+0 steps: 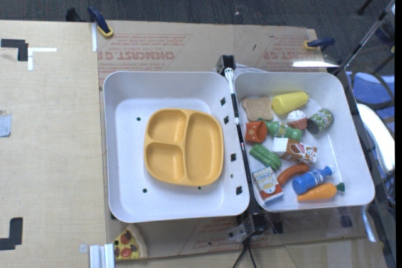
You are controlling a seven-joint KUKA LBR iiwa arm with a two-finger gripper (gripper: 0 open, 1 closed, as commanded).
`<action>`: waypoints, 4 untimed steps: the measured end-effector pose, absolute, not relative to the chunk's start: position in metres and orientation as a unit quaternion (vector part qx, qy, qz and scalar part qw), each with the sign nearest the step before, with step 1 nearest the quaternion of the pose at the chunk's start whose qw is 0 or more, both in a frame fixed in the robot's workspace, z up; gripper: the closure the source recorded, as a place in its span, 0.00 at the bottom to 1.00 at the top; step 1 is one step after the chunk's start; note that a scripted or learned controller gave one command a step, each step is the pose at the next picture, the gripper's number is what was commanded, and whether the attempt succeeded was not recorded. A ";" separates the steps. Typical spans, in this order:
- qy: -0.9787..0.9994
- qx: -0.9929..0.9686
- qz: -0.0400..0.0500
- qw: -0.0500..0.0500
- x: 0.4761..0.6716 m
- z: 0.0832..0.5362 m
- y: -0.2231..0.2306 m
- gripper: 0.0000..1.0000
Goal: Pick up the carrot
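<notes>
Scanning from the left, the left bin [119,135] carries a yellow tray [185,146] with three compartments, set near its middle; I judge it the likely drop point, well apart from the clutter. The right bin [352,135] holds toy food packed close. Bread [257,108] and a yellow piece [289,101] lie far, a can [321,120] to their right, a carton [266,182] near the dividing wall. The carrot [319,192] lies at the near right, on its side, leaves toward the right wall, touching the blue bottle [309,179] just beyond it. That crowding probably leaves little room for a grasp from the far side. The small pieces in the middle are hard to tell apart. Whether the hand is released, clenched or grasping, I cannot tell.
</notes>
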State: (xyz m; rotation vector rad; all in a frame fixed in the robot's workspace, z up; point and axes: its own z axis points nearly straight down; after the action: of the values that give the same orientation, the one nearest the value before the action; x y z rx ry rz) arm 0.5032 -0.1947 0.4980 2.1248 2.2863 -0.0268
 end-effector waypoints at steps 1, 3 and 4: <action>0.733 0.680 -0.010 0.011 0.506 0.506 -0.195 1.00; 0.735 0.678 -0.012 0.011 0.508 0.513 -0.195 1.00; 0.735 0.678 -0.012 0.011 0.508 0.513 -0.194 0.00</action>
State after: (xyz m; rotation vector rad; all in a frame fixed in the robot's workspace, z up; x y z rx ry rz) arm 0.5085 -0.1945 0.5128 2.1156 2.2923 -0.0383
